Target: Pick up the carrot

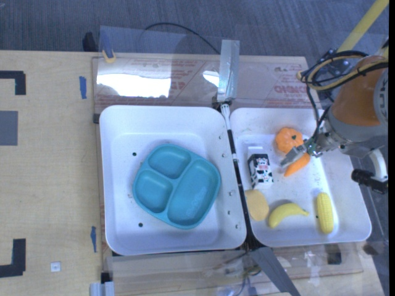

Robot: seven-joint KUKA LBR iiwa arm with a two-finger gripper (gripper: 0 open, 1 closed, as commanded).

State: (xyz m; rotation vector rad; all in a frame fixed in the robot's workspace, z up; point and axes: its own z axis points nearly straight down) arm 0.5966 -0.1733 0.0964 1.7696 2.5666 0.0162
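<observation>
The carrot [298, 165] is a small orange piece lying at a slant in the right bin [345, 230], just below an orange fruit [287, 139]. My gripper [299, 155] reaches in from the right and sits right at the carrot's upper side, touching or nearly touching it. Its grey tip runs alongside the carrot. Whether the carrot is gripped is not clear from this angle.
The right bin also holds a small black-and-white cow-patterned box [260, 169], a yellow lemon-like piece [257, 205], a banana [286, 213] and a corn cob [324, 212]. In the left bin [117, 134] lies a blue divided plate [178, 185].
</observation>
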